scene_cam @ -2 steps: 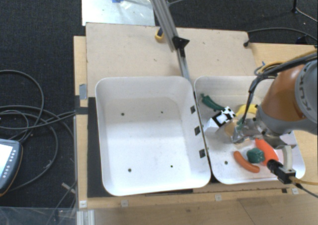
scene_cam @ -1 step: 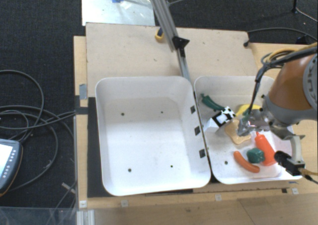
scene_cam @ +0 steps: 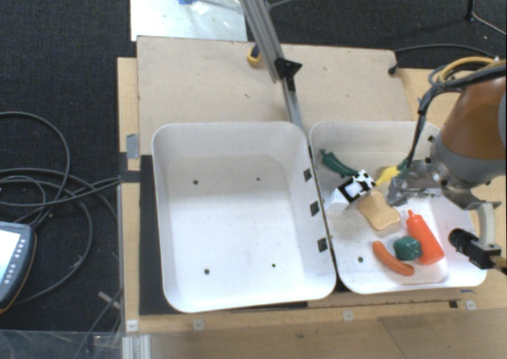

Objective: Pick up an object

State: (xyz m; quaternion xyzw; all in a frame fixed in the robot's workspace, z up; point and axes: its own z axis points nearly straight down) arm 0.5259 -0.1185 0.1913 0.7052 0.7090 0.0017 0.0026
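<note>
The right bin (scene_cam: 348,139) holds several small items. A green piece (scene_cam: 337,164) lies near its left wall, with a black-and-white checkered block (scene_cam: 357,185) just below it. A yellow piece (scene_cam: 387,174) shows partly beside my gripper (scene_cam: 402,191), which hangs low over the bin's middle, at the upper right edge of a tan bread slice (scene_cam: 379,211). Nearer the front lie an orange carrot-shaped item (scene_cam: 425,238), a teal lump (scene_cam: 407,249) and a red sausage (scene_cam: 393,259). Nothing visibly hangs from the gripper.
The left bin (scene_cam: 170,191) adjoins the right one along a shared wall with black clips (scene_cam: 314,208). A slanted metal pole (scene_cam: 265,28) crosses the back of the bench. The arm's orange band (scene_cam: 475,120) stands over the right bin's right side.
</note>
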